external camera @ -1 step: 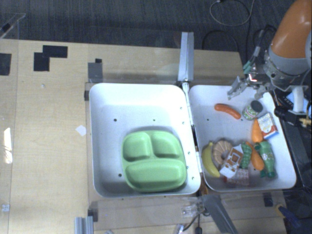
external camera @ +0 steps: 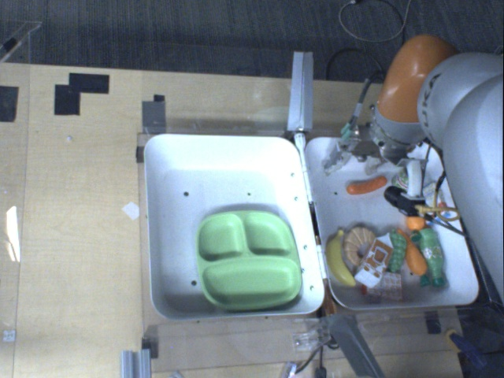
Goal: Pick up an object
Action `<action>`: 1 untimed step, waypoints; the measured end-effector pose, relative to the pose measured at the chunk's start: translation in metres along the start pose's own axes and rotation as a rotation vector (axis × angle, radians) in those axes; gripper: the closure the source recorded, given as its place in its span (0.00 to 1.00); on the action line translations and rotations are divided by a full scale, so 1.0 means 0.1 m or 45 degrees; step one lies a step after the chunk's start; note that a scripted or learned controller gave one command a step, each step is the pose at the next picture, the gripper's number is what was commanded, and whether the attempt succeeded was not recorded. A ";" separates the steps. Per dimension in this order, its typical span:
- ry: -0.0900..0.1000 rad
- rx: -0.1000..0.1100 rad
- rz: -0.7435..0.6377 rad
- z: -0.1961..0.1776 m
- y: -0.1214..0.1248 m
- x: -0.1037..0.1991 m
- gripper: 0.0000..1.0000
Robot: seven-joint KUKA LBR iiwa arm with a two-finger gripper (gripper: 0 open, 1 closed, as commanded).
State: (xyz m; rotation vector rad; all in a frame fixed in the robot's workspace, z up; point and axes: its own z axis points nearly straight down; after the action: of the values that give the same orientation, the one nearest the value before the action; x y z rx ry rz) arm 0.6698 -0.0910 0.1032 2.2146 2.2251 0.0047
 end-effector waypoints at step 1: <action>-0.001 -0.006 0.023 0.15 -0.19 -0.14 0.00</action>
State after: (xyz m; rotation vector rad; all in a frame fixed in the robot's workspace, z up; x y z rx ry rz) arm 0.6512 -0.1055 0.0882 2.2315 2.2024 0.0088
